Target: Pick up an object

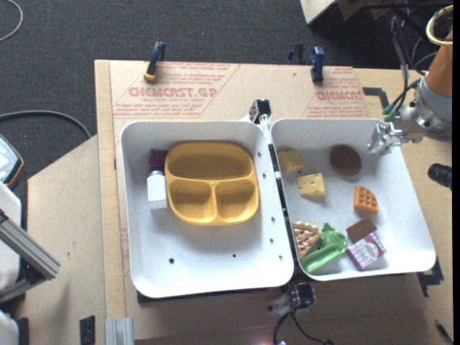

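Looking down at a slant on a table point(108, 264) topped with brown board, two shallow white bins side by side. Left bin point(136, 264): yellow three-part plate point(211, 182) sitting toward the far middle, small white bottle point(157, 190) touching its left edge, a dark purple item point(158, 157) just behind the bottle, hard to name. Wide bare floor along the near half and the near-left corner.

Right bin point(410, 214): round brown patty point(346, 160) toward the far wall, pale bread piece point(290, 161) close to the dividing rim, yellow cheese wedge point(311, 185) just nearer from it. Orange waffle point(365, 200) mid-right, apart from the rest. Crowded near edge: pizza slice point(305, 236) against the divider, green leafy piece point(325, 249) touching it, brown chocolate block point(361, 229) and pink packet point(366, 252) touching each other. Open floor in the middle between cheese, patty and waffle, and along the right wall.

Grey arm point(431, 110) entering from the right, pincer point(379, 139) poised at the far-right corner of the right bin, just right of the patty, near the rim. Nothing seen between the fingers; cannot tell how far apart they stand.

Two blue clamps point(317, 62) at the far edge of the board.
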### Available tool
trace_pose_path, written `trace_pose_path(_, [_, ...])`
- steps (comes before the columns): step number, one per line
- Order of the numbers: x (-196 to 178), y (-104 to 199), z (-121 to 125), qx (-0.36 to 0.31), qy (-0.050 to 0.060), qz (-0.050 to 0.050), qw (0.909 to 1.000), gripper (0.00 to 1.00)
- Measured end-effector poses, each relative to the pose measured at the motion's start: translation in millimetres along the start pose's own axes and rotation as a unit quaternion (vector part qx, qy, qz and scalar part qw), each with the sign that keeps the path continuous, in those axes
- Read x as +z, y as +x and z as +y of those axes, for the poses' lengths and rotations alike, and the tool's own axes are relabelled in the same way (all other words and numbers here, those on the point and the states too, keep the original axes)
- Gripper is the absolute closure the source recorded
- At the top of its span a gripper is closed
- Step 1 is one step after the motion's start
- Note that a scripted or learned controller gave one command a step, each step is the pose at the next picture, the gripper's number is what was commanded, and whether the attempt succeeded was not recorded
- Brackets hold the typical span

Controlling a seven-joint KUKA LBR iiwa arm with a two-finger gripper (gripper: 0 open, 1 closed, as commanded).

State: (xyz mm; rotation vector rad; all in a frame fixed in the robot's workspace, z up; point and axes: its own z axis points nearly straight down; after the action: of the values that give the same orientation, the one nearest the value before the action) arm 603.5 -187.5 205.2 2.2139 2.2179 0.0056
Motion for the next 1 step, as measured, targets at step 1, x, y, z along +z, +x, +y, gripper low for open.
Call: trace_pose_path(1, [-21.6, -0.2, 1.4, 0.000, 0.001, 0.000, 1.0000, 1.00])
